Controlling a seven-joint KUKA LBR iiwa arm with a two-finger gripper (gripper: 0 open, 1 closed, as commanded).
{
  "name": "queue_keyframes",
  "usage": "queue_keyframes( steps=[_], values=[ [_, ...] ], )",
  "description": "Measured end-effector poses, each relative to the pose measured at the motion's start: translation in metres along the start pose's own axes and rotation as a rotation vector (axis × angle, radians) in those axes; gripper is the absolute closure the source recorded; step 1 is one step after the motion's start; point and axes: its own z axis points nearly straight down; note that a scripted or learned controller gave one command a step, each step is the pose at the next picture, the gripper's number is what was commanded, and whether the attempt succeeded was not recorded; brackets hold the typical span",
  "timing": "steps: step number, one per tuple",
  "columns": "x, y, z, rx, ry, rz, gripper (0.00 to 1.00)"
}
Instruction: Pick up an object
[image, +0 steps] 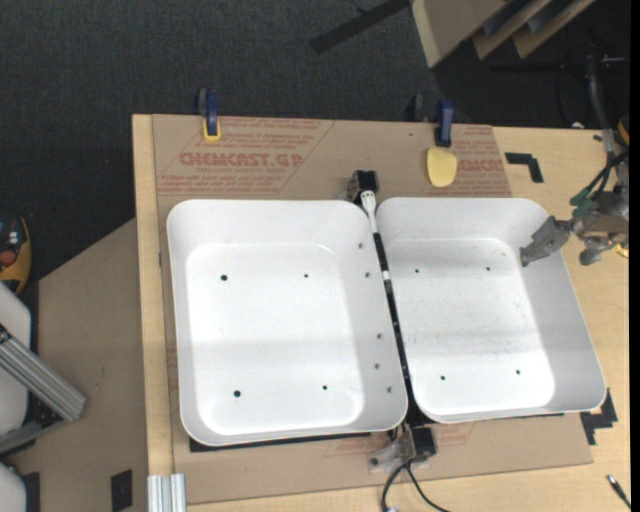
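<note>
Bench (250, 150): brown board printed with red lettering, seen from above at a slant, resting on dark carpet

Left bin (190, 330): shallow, white, rounded corners, four small dark dots on its floor; no loose item lies in it

Right bin (570, 340): shallow, white, same build, four small dark dots on its floor; no loose item lies in it; it sits just beside the left bin, the two rims touching along a dark strip down the middle

Gripper (535, 247): grey, at the upper right corner of the right bin, over its rim, pointing down and left toward the bin; too small and blurred to tell how it is set; nothing visible in its grasp

Arm (605, 215): enters from the right edge, with cables and dark parts around the wrist

Yellow item (441, 166): small, pale yellow, rounded, lying on the board above the right bin, outside both bins, just below the right clamp and well apart from the gripper; the one loose thing in view that could be picked

Clamps: blue and yellow, one at the board's top edge on the left (209, 112), one on the right (444, 120)

Black fittings: one at the top of the seam between the bins (363, 184), one at the bottom with a cable trailing off (415, 445)
</note>
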Motion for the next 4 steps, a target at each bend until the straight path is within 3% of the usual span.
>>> queue_keyframes(
  steps=[1, 2, 3, 4],
  values=[
    [0.000, 0.001, -0.011, -0.003, -0.001, 0.000, 1.00],
    [0.060, -0.016, 0.055, 0.007, 0.004, -0.005, 1.00],
    [0.126, 0.034, -0.032, -0.012, 0.000, -0.009, 1.00],
    [0.028, 0.065, -0.070, -0.008, -0.006, 0.006, 1.00]
  ],
)
